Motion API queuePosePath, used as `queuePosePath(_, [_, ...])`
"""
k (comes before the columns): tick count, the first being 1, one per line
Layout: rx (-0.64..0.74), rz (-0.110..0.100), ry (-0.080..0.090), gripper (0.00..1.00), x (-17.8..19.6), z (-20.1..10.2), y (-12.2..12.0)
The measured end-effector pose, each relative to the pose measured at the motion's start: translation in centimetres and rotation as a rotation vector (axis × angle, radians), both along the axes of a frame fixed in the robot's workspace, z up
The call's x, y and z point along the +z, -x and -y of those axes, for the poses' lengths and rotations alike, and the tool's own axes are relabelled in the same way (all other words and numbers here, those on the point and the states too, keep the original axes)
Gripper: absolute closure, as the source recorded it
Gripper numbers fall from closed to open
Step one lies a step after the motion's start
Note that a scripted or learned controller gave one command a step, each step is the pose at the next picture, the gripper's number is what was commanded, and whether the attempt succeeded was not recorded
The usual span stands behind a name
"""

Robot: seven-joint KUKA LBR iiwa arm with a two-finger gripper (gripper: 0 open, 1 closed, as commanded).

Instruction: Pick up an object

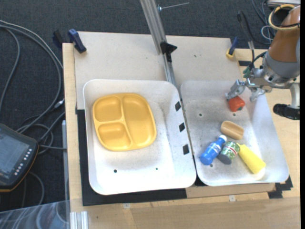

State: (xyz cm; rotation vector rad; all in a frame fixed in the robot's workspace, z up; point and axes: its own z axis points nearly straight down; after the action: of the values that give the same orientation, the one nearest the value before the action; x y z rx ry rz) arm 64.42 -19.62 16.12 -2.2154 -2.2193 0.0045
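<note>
Claw [246, 90] over right bin [267, 128] | fingers spread | red object [236, 103] just below, not gripped

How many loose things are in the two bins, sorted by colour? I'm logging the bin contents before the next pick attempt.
Yellow: 2 (divided plate, bottle)
Blue: 1 (bottle)
Green and white: 1 (can)
Tan: 1 (bread-like piece)
Red-orange: 1 (small object, right under the claw)
Total: 6
</note>
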Motion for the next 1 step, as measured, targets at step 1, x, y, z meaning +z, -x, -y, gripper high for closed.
queuePosePath(1, [-0.001, -0.002, 0.0, 0.0, -6.27, 0.34, 0.18])
